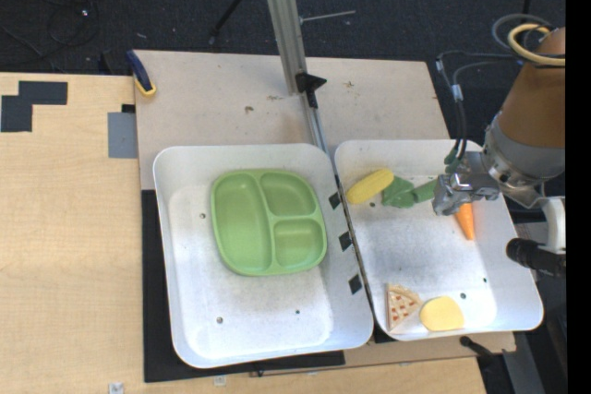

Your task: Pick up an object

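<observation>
Right bin: the small green plastic toy vegetable [404, 193] lies near the bin's back edge, its right end reaching toward the end effector [452, 198]. Whether that end touches the metal tip cannot be told from this angle. Just to its left, touching or nearly so, lies the yellow plastic corn cob [368, 185], tilted with its upper end toward the right. The orange plastic carrot [466, 220] sits just right of and below the end effector, partly hidden by it, its point toward the front of the bin.

End effector: positioned low over the back of the right white bin [420, 254], at the end of the grey arm with the orange band [538, 101] entering from the right. How far it is open cannot be told; nothing is visibly clamped in it.

Front of the same bin: a triangular toy pizza slice [401, 306] with red spots, and just beside it on the right a round yellow plastic piece [442, 315]. Both are well apart from the green item.

Left white bin [185, 291]: holds a light green plastic divided tray [269, 221] with three compartments, lying flat.

Both bins rest side by side on the pale surface [222, 88]. An upright aluminium post [284, 23] stands behind them.
</observation>
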### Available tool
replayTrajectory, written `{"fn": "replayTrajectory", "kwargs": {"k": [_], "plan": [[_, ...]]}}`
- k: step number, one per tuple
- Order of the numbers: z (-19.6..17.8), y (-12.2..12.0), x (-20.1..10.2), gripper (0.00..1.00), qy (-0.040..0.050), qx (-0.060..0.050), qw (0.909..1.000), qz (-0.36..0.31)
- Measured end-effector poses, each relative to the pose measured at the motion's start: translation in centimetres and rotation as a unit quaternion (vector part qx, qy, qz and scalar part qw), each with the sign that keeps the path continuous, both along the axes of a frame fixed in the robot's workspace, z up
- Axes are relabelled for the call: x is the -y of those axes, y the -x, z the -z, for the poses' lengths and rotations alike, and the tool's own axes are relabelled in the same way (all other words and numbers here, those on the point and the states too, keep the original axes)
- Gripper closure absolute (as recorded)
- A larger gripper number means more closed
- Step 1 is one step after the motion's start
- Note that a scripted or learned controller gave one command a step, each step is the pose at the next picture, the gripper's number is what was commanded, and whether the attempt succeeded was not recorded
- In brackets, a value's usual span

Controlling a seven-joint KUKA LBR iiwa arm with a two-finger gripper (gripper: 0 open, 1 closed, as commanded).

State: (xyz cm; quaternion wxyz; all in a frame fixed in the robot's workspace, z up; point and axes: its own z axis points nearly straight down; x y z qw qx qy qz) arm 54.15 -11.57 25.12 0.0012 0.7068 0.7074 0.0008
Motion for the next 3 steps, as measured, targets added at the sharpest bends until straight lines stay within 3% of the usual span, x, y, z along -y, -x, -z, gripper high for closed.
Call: {"fn": "replayTrajectory", "kwargs": {"k": [1,3], "plan": [[1.0,-0.7,-5.9,1.0,-0.0014,-0.003,1.0,-0.002],[1.6,0.5,-17.4,1.0,-0.0011,-0.003,1.0,-0.002]]}}
